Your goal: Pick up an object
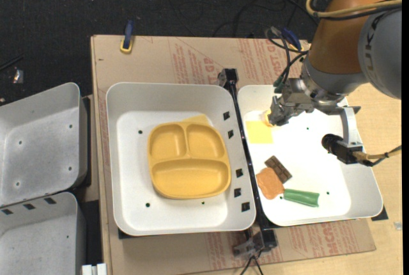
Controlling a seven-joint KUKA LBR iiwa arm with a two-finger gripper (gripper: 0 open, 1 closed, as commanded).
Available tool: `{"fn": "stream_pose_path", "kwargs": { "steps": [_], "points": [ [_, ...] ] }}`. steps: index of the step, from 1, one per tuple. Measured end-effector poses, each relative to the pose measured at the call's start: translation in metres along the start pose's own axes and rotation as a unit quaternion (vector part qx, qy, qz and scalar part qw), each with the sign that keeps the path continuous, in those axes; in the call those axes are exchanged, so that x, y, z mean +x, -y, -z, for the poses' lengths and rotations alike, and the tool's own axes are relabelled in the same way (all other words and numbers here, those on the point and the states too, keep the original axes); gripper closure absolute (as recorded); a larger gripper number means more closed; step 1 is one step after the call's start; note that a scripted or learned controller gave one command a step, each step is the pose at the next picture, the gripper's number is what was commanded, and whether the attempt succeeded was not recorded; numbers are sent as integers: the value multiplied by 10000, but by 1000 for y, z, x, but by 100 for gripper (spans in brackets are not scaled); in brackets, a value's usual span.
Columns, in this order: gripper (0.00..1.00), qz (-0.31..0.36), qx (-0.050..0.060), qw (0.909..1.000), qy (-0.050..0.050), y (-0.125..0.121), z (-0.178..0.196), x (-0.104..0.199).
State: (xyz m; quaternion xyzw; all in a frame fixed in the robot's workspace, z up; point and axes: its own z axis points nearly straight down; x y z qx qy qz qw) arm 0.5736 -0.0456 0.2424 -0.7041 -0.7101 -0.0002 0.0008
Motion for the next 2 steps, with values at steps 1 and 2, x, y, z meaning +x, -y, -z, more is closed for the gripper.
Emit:
{"fn": "stream_pose_path", "kwargs": {
  "steps": [1, 2],
  "points": [
    [100, -6, 2, 10000, 1, 4, 3, 62],
    [100, 0, 10, 10000, -1, 11, -12, 120]
  ]
}}
